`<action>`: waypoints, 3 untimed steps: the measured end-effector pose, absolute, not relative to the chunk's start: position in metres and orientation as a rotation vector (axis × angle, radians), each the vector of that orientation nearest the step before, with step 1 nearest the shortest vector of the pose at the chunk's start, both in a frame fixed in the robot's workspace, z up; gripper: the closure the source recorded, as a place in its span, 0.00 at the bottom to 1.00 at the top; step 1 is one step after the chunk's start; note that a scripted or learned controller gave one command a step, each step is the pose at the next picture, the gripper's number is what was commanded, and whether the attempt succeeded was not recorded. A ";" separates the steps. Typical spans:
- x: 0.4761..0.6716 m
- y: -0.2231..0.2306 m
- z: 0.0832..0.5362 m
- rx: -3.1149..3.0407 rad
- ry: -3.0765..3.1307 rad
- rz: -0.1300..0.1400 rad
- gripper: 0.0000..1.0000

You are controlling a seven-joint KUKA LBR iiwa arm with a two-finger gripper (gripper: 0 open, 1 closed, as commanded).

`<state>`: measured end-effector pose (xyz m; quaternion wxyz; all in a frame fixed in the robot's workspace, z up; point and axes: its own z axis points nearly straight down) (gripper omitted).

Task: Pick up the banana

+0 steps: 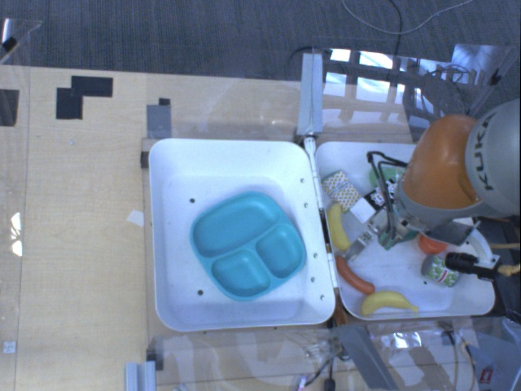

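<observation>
1. The grey KUKA arm (488, 157), with its orange band (440, 165) above the wrist, reaches in from the right over the right-hand shallow white bin (480, 304); white letters "KU" read on its grey casing.
2. The gripper (370, 236) hangs low in that bin's middle, pointing toward the bin's left wall; how far it is open cannot be told, and nothing is seen in its grasp.
3. A yellow curved banana (388, 302) lies near the bin's front edge, clear of the gripper.
4. A second yellow, banana-like piece (337, 226) lies along the left wall, just beside the gripper.
5. A red-orange sausage-shaped toy (355, 274) lies between the two yellow pieces.
6. A small patterned packet (341, 190) sits toward the back left; its print is too small to read.
7. A small green-labelled can (440, 270) lies at the right, its label unreadable.
8. The left-hand white bin (171, 300) holds a blue three-compartment plastic tray (247, 245).
</observation>
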<state>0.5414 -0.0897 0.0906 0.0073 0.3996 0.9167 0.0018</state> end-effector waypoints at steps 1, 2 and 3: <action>0.544 -0.087 0.102 1.247 2.861 0.015 1.00; 0.583 -0.107 0.121 1.217 2.887 0.005 1.00; 0.621 -0.046 0.187 1.530 2.735 0.007 1.00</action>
